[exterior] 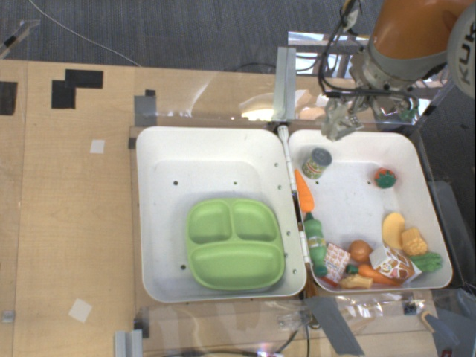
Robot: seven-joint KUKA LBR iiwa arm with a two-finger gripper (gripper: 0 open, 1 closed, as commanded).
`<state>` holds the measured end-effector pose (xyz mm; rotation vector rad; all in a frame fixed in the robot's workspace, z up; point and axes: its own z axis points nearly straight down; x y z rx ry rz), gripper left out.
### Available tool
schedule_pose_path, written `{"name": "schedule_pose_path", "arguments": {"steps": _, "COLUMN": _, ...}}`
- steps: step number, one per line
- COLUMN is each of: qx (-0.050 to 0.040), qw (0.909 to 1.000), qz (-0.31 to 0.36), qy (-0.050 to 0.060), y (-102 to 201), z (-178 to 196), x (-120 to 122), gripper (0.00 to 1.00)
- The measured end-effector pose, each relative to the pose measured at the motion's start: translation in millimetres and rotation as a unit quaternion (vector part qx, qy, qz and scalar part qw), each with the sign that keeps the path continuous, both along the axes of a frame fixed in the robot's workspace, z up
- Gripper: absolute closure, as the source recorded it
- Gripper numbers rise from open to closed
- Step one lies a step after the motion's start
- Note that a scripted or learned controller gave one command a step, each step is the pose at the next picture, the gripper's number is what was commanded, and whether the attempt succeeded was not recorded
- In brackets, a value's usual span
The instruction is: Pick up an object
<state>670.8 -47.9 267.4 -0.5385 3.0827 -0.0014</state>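
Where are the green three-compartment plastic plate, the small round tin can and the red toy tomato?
green three-compartment plastic plate (235,244): camera view, on the ridge between compartments.
small round tin can (319,162): camera view, on its side wall.
red toy tomato (384,178): camera view, on its red body.

Small grey-lidded can (318,162) upright near the right bin's (357,199) upper-left corner.

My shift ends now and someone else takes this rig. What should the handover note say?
Gripper: over the back edge of the right bin, above the small can; nothing visible between its fingers.
Right bin also holds the carrot, tomato and a pile of toy food along the front.
Left bin: green divided plate.
Done: nothing picked yet. Left: grasp and lift one object.
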Motion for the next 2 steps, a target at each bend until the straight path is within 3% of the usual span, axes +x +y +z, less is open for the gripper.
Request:
{"name": "schedule_pose_path", "arguments": {"steps": 1, "qx": 0.0002, "qw": 0.9999, "qz": -0.012, "qy": -0.003, "y": 11, "z": 72, "x": 0, "gripper": 1.0}}
{"name": "schedule_pose_path", "arguments": {"steps": 2, "qx": 0.0008, "qw": 0.9997, "qz": -0.025, "qy": 0.005, "y": 31, "z": -20, "x": -72, "gripper": 1.0}}
